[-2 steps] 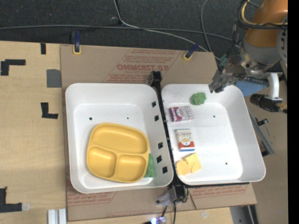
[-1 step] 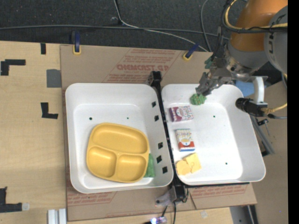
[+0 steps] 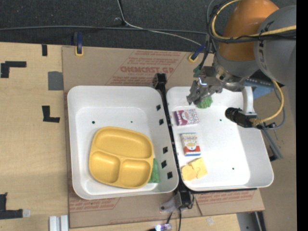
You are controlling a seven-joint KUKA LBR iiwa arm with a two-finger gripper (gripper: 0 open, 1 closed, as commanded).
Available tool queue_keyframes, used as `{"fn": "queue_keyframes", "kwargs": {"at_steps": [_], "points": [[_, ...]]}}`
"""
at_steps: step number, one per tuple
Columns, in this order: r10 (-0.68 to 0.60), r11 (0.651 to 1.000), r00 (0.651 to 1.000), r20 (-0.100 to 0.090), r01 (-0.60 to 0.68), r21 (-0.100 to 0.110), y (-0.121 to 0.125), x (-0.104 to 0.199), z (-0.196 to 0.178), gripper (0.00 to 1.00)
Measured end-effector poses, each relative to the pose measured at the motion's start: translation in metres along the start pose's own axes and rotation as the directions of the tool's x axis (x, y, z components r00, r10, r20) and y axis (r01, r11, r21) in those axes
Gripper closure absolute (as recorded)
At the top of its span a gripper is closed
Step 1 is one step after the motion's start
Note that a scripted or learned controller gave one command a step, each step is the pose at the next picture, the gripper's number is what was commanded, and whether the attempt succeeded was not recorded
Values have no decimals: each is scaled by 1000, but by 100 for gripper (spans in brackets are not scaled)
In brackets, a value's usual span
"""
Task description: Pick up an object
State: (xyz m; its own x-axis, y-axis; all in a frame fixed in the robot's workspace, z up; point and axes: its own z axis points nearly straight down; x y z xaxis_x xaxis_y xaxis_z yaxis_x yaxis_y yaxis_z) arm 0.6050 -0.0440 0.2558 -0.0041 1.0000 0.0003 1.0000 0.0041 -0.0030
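We see a yellow plastic sectioned tray (image 3: 121, 157) in the left white bin (image 3: 77, 129). In the right white bin (image 3: 250, 148), the gripper (image 3: 198, 96) sits w/ jaws closed on a small green leafy object (image 3: 206, 101). Grip looks marginal; it could slip out on lifting.

Yellow tray (image 3: 121, 157) hides most of a green item (image 3: 155, 171)

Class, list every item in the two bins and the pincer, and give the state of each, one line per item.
Yellow divided tray: flat in left bin, upright.
Green item: wedged beside the tray.
Purple packet: lying flat, right bin.
Red and white carton: lying flat.
Yellow piece: lying flat.
Green object: under the pincer.
Pincer: low over the right bin.
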Motion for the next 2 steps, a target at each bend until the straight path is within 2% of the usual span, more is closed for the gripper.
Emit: {"fn": "queue_keyframes", "kwargs": {"at_steps": [1, 2], "points": [[0, 1000, 1000, 0, 0, 1, -22, 53, 17, 100], [-1, 1000, 1000, 1, 1, 0, -29, 111, 21, 100]]}}
